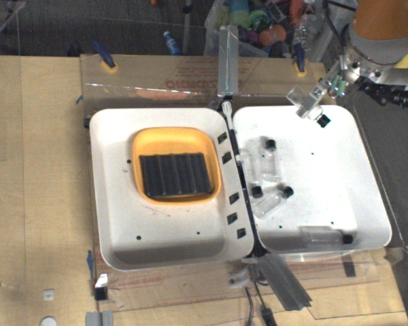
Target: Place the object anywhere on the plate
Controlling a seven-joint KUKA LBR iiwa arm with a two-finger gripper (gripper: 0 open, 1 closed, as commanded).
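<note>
An orange plate (141,148) lies in the left bin (109,182), with a dark ridged block (175,174) resting on it. My gripper (328,90) hangs over the back edge of the right bin (340,175), far right of the plate. It is shut on a clear vial with a black cap (310,106), which slants down to the left from the fingers, above the bin's rim.
Several more clear vials with black caps lie in the right bin: two or three near the divider (268,175) and one at the front edge (326,236). A raised divider with black clips (232,175) separates the bins. Clutter sits behind the bench.
</note>
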